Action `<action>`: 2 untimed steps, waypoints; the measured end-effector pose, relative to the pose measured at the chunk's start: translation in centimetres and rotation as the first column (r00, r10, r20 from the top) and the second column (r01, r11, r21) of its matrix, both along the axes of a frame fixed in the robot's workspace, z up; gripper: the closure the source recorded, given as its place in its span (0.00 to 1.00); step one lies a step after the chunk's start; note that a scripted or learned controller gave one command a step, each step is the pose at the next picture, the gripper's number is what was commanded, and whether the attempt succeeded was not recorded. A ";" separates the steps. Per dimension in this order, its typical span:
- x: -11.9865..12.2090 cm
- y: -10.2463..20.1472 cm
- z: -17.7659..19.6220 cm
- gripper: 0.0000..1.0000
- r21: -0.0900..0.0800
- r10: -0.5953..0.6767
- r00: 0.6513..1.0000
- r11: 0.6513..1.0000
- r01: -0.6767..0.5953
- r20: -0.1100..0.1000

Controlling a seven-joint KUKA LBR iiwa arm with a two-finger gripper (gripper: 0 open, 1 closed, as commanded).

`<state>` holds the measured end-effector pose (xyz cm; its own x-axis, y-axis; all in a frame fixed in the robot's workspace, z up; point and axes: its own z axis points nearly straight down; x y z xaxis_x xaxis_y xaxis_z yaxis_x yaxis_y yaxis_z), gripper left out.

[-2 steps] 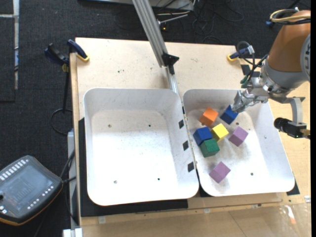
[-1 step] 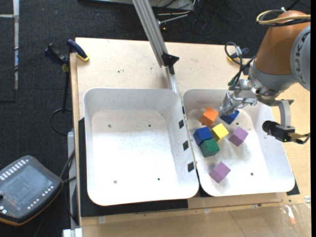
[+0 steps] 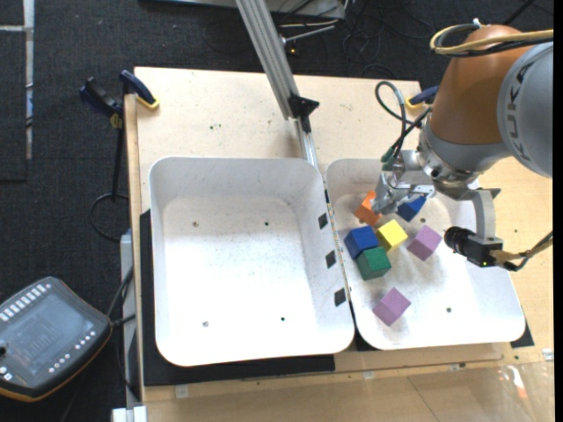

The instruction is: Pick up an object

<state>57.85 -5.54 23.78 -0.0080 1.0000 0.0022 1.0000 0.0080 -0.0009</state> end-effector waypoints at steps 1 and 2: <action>-0.8 5.7 -0.3 1.00 0.000 0.001 1.000 1.000 -0.001 -0.001; -3.1 11.6 0.2 1.00 0.000 0.002 1.000 1.000 -0.002 -0.001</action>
